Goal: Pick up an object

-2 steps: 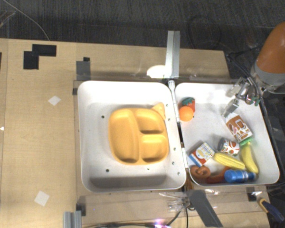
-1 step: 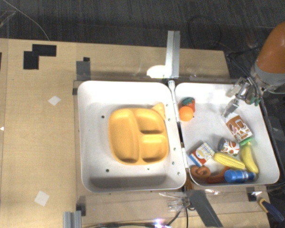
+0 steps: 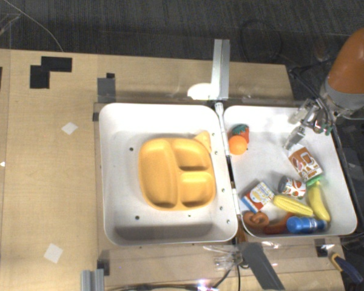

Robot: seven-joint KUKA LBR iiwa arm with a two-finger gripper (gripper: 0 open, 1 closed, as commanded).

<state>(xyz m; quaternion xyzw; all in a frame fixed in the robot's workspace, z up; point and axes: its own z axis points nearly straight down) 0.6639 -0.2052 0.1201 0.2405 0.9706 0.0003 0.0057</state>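
My gripper (image 3: 297,128) hangs over the far right part of the right bin (image 3: 267,123), its fingers spread open with nothing between them. Left of it, by the bin's divider, lie an orange ball (image 3: 238,145) and a red and green strawberry (image 3: 241,130). Just below the gripper rests a red and white packet (image 3: 304,162). Heaped in the near right corner are a banana (image 3: 319,202), a yellow corn cob (image 3: 293,205), a blue bottle (image 3: 303,224), a small carton (image 3: 259,194) and a brown piece (image 3: 261,222).
The left bin (image 3: 118,162) holds a yellow divided tray (image 3: 175,172). A metal post (image 3: 221,71) stands behind the seam between the bins. The arm's orange band (image 3: 352,68) sits beyond the right bin's far corner.
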